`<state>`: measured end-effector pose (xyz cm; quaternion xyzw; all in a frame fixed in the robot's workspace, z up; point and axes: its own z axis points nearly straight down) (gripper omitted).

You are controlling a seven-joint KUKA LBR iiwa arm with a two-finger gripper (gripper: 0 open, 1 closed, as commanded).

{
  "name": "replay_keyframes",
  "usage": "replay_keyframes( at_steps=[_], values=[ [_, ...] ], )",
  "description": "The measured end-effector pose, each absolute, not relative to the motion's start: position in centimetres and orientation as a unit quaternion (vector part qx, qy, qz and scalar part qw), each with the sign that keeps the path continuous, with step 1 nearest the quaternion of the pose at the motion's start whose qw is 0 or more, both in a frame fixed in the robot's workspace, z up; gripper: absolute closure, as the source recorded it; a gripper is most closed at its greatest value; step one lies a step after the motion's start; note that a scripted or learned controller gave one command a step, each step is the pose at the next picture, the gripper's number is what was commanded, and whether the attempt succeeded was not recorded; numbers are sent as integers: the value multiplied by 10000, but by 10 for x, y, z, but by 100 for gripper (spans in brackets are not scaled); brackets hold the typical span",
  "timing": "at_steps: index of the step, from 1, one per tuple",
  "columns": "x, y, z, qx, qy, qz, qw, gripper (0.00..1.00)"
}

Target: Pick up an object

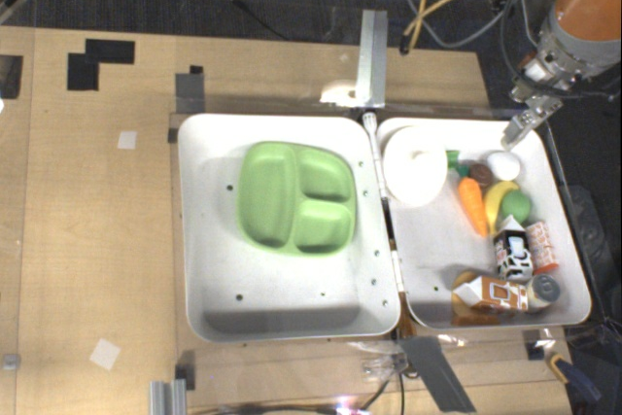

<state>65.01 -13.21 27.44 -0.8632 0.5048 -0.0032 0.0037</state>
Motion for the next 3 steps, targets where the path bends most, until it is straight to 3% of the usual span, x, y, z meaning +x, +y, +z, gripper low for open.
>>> replay_keyframes(
  at_steps=[1,2,3],
  values=[
    [652,-63,260,-8091,5877,-6,33,100],
    [669,-74,251,-8922,4516,-18,27,100],
    [671,-72,264,-8917,4526,-42,56,100]
  ],
)
